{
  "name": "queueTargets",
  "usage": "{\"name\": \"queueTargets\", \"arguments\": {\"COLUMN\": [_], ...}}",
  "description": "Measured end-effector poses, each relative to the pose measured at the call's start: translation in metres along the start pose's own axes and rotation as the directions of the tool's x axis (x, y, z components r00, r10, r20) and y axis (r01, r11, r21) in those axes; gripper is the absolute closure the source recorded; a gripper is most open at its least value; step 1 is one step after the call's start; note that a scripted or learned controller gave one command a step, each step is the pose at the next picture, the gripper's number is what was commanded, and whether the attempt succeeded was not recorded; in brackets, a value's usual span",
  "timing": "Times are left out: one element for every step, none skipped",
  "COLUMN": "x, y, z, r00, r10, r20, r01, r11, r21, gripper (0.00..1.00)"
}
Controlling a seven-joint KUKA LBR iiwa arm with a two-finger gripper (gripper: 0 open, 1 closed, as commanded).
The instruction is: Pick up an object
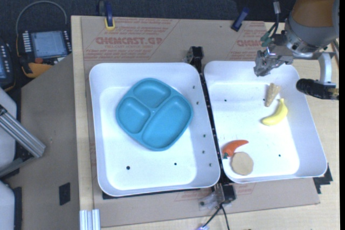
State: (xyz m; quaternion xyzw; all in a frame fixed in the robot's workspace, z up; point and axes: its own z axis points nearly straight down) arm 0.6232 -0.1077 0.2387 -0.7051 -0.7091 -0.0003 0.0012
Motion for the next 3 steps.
{"name": "queueTargets", "arguments": {"x": [0.049, 0.112, 0.157], "y": [0.018, 0.026, 0.034], "z": [-0.001, 0.010, 0.017], "r00": [1.000, 1.000, 1.000], "r10": [0.000, -0.001, 0.000], "r20": [0.001, 0.000, 0.001], "r01": [0.000, 0.001, 0.000], "r11": [1.000, 1.000, 1.000], "r21": [-0.005, -0.002, -0.004], "gripper": [1.00, 1.00, 1.00]}}
